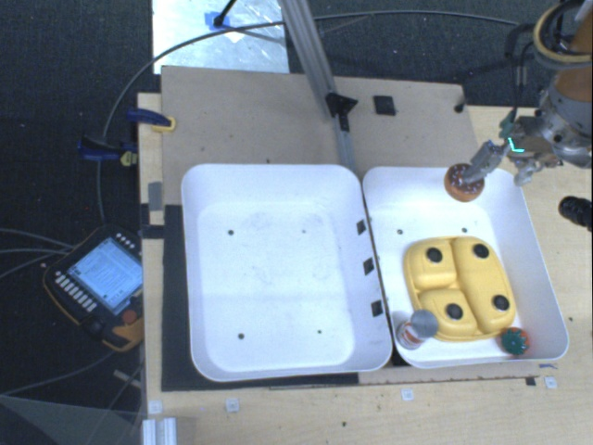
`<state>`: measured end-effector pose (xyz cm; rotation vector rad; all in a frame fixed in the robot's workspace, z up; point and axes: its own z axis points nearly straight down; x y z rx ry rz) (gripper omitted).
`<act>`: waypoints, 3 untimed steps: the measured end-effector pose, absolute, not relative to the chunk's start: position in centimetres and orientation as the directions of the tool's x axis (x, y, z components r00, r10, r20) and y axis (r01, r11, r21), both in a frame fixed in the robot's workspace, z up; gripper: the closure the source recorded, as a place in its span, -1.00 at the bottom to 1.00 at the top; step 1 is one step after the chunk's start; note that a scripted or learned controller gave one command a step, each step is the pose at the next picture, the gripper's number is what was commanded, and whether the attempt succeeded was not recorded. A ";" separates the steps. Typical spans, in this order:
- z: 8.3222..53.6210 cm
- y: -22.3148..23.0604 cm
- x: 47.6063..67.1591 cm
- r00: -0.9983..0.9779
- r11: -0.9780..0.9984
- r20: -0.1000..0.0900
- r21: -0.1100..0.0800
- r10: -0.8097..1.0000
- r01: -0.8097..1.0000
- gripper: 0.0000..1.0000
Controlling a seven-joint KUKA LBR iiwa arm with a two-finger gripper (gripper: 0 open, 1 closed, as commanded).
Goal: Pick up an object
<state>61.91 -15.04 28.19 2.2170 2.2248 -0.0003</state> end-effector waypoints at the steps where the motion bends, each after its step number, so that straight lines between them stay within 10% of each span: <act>1: 28.2 -15.0 61.9 -0.004 0.004 -0.001 0.002 1.000 1.000 -1.00; 3: 17.5 -15.8 61.7 -0.002 0.002 0.000 -0.003 1.000 1.000 -1.00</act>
